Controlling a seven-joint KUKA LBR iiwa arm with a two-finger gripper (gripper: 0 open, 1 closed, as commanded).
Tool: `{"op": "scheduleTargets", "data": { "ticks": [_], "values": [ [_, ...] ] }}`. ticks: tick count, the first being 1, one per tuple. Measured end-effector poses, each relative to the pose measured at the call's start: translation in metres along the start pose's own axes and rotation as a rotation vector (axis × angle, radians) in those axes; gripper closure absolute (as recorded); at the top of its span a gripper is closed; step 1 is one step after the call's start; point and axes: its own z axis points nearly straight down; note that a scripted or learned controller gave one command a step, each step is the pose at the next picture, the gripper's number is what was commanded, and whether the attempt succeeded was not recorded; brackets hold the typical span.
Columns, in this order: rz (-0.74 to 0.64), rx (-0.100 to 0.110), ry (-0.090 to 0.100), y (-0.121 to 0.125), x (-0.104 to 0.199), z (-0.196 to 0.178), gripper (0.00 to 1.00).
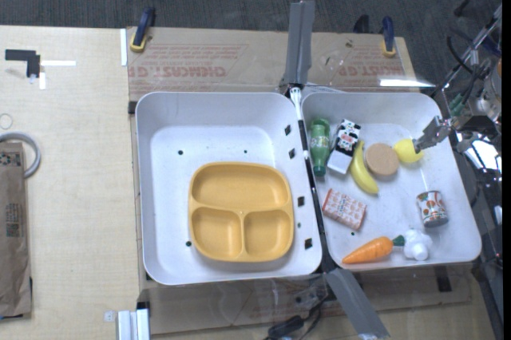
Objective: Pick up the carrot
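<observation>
Gripper: the gripper (435,132) sits at the far right edge of the right bin (471,231), just beside the lemon (409,151); from where I stand I cannot tell how it is set.
Load: nothing shows in its grasp.
Nearest things: the lemon, then a tan disc (382,160) touching the banana (364,169).
Carrot: the carrot (369,251) lies flat near the front wall of the right bin, tip pointing left, green end just beside a white thing (416,247).
Gap: carrot and gripper are well apart, with a can (431,208) roughly between them.
Left bin: a yellow tray (241,211) rests in it.
Done: nothing yet, by my reckoning; the carrot looks untouched.
Left: I'd say the whole job, meaning travel to the front of the bin, descent, grasp and lift.
</observation>
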Motion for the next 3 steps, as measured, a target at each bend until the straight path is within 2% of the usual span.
{"op": "scheduleTargets", "data": {
  "ticks": [1,2,3],
  "values": [
    [0.234,0.002,0.0,0.015,0.07,0.105,0.0],
    [0.049,0.002,0.001,-0.077,0.117,0.037,0.0],
    [-0.054,-0.007,-0.001,-0.075,0.104,0.133,0.0]
  ]
}}
